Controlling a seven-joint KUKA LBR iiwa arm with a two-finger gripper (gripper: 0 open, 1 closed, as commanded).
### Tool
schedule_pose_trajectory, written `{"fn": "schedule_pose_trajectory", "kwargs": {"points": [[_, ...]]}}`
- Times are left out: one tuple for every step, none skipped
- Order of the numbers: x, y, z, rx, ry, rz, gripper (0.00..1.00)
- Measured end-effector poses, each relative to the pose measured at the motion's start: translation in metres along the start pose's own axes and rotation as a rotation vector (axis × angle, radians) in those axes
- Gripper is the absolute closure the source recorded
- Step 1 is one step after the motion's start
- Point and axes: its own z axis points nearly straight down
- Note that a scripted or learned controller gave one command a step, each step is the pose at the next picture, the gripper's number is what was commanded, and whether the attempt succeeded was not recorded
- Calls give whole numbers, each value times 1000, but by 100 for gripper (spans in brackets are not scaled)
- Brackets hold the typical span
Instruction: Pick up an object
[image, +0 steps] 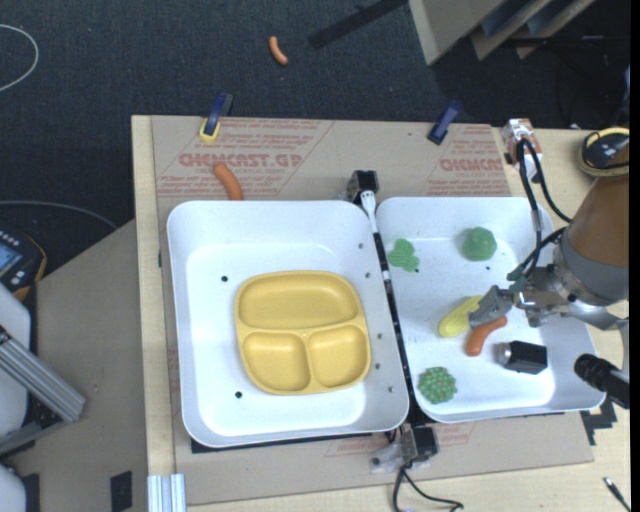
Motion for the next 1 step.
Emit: {"fn": "schedule_pose_trajectory", "kwargs": {"points": [[0,3,-6,-13,-2,-3,0]]}}
